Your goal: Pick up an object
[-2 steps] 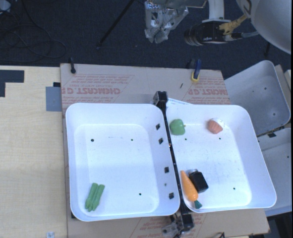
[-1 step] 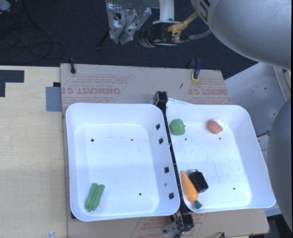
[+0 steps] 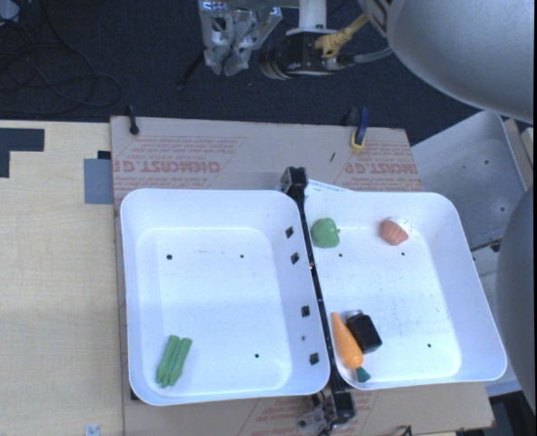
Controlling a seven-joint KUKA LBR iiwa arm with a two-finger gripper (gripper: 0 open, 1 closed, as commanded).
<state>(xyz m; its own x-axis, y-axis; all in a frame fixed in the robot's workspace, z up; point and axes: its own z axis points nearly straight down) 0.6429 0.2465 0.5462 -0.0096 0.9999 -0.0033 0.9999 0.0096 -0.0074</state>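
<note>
Green beans [image 3: 174, 361] alone in left bin [image 3: 141, 209]

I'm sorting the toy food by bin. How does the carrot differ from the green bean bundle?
The carrot is orange with a green tip; the green bean bundle is all green. The carrot lies in the right bin, against its left wall and touching a black block; the bean bundle lies alone in the left bin, near its front left corner. Both are long, lie flat and sit near the front.
</note>
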